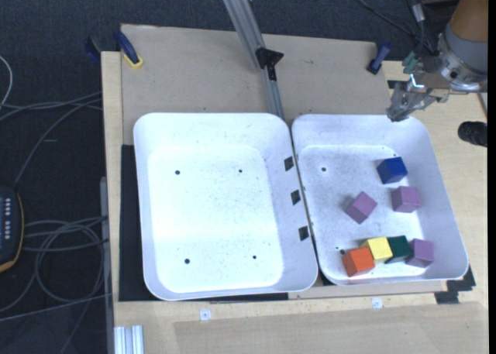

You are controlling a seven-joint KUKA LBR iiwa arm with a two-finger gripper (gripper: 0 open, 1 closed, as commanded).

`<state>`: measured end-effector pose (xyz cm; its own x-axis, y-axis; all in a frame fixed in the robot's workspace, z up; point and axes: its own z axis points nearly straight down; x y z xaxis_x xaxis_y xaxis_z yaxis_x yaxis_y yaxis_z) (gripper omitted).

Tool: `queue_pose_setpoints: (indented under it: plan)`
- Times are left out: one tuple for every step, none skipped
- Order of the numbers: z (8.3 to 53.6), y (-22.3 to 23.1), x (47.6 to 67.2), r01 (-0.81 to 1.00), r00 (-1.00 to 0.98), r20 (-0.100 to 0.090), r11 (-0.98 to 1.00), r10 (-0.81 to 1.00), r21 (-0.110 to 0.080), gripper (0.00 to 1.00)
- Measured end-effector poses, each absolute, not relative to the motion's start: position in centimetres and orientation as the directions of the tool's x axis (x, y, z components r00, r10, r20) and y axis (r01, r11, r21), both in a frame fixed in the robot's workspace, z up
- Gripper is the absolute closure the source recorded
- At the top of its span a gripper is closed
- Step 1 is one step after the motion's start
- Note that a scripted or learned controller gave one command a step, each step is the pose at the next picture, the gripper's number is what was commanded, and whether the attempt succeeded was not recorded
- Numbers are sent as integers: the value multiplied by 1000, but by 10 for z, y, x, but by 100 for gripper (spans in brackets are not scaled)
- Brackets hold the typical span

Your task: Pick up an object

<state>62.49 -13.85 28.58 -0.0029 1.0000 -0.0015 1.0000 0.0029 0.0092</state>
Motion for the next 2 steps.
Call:
queue_pose_setpoints:
  plan:
    - [286,-94,604,1000,-5,2,5,1000,0,100]
    - [274,-53,595,1000,-4,2,4,1000,-2,100]
